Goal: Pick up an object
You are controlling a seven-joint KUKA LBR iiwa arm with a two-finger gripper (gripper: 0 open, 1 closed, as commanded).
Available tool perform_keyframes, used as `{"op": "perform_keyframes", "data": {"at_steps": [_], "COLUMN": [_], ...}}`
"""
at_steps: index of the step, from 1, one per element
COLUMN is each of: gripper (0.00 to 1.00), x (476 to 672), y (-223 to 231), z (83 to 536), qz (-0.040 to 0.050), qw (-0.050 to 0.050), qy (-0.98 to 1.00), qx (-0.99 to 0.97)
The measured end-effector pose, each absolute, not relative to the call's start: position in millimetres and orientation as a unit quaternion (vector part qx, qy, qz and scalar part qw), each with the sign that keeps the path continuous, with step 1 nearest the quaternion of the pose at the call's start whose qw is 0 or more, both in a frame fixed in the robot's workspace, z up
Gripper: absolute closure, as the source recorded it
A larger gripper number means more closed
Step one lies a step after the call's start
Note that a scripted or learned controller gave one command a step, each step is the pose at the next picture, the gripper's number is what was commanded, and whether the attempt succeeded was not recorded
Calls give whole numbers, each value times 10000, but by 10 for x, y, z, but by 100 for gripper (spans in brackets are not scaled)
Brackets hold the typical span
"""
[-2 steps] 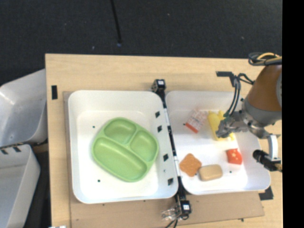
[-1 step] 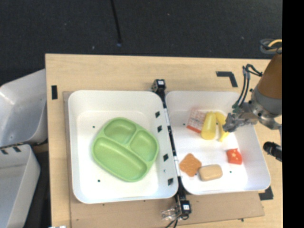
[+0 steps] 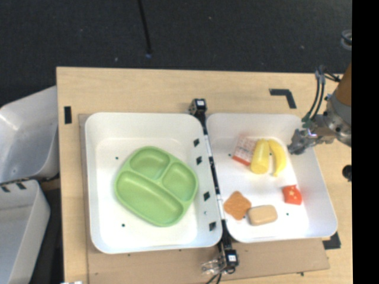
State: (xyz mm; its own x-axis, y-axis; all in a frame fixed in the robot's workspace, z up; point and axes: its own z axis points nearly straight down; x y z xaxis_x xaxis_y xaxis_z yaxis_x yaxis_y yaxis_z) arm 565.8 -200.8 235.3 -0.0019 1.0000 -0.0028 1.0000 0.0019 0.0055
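The worktop (image 3: 136,87) carries 2 shallow white bins side by side. The left bin (image 3: 98,135) holds 1 item: a green divided tray (image 3: 156,186) with 3 compartments, lying flat near the middle of that bin, slightly toward its right wall.

The right bin (image 3: 314,212) holds 6 items. Near its front left corner lies a brown round piece (image 3: 237,205), and just beside it on the right, touching or nearly so, a tan oblong piece (image 3: 262,215). Toward the rear of the bin, left of centre, sits a small packet (image 3: 243,148) in white and red. Its right side is partly covered by a yellow lemon-shaped piece (image 3: 260,158). A banana (image 3: 277,157) lies against the right side of that yellow piece, running front to rear. A small red piece (image 3: 292,194) rests apart from the others near the right wall, toward the front.

My pincer (image 3: 299,141) is at the right bin's rear right area, above the bin's right edge, near the banana's rear end but not touching it. I have hold of nothing. I cannot tell how far the pincer is open; the detail is too blurred.
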Motion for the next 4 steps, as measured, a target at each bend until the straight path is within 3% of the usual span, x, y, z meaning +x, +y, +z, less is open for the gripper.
{"op": "perform_keyframes", "data": {"at_steps": [3,4], "gripper": [100,100], "x": [5426,5451], "y": [-545,-16], "z": [2340,2306], "qz": [11,3], "qw": [-3,-8], "qy": [7095,7094], "qx": [7047,7048]}}
